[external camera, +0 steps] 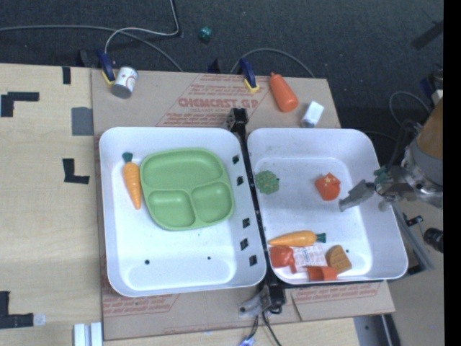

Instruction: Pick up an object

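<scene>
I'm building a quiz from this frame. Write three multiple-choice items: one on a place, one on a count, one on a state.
1. Where does the green divided plate lie?
A. In the left bin
B. In the right bin
C. On the cardboard

2. How many carrots lie inside the two bins?
A. One
B. Two
C. Four

3. What is the pincer doing?
A. Gripping the tomato
B. Gripping a carrot
C. Holding nothing visible, over the right bin

Answers:
1. A, the plate sits in the left bin beside a carrot.
2. B, that one plus a carrot in the right bin.
3. C, the pincer is apart from the tomato, to its right.
</scene>
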`<state>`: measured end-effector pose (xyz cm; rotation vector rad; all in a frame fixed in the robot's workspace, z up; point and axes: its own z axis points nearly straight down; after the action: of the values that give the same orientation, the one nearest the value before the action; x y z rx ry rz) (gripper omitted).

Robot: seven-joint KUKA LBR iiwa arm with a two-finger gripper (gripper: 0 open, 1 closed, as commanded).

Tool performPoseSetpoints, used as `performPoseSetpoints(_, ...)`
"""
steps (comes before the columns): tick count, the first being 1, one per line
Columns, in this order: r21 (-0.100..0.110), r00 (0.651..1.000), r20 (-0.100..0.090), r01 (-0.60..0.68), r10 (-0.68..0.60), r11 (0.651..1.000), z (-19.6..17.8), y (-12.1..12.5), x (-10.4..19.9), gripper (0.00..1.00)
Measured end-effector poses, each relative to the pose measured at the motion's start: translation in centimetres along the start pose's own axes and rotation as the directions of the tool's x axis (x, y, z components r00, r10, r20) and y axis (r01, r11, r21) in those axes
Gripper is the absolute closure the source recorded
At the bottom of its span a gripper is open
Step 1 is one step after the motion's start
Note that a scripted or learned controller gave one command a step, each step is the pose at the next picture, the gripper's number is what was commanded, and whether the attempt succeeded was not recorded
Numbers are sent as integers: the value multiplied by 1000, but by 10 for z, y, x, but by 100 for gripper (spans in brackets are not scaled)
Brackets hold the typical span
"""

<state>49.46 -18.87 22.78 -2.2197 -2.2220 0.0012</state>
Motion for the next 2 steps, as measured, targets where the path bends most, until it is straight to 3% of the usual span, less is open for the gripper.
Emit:
performPoseSetpoints(1, 2, 1000, -1, 0, 0, 1000, 86, 54, -10, 0)
performPoseSetpoints(2, -5, 1000, 2, 1, -1, 1000, 140, 96, 16, 0)
